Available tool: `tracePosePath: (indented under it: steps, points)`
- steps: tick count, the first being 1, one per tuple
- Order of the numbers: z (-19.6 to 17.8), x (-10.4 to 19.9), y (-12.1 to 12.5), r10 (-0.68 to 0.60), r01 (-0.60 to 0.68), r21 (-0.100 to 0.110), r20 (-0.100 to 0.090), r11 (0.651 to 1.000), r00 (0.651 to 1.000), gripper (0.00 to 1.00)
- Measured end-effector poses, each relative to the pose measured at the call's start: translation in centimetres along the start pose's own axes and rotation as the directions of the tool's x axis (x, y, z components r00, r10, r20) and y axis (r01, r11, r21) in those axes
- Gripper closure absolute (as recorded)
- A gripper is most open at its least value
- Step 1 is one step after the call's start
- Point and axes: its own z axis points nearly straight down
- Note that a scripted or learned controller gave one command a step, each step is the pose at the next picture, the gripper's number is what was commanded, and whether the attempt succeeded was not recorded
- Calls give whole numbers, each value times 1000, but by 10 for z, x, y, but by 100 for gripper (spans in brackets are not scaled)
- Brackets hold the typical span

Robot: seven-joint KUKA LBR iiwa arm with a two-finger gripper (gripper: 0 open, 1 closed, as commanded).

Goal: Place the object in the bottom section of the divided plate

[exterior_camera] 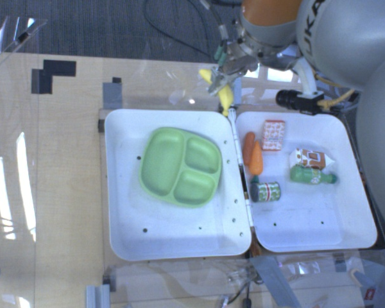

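Dangling banana [223, 92] between pincer [226, 76] tips

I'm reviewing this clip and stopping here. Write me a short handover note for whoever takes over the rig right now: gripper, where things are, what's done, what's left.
Gripper: raised above the far edge of the bins, near the seam between them, shut on a banana that hangs from its fingers.
Green divided plate: in the left bin, nothing in any section.
Right bin: carrot, small can, green bottle, milk carton, patterned packet.
Done: banana picked up.
Left: carry it over the plate and set it in the bottom section, probably the one nearest the camera.
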Motion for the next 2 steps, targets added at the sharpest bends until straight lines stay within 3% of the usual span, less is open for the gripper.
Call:
tracePosePath:
  steps: [1,2]
  points:
    - [119,75,-9,-243,243,4,-4,970,970,100]
    - [185,41,-7,-328,328,4,-4,945,945,100]
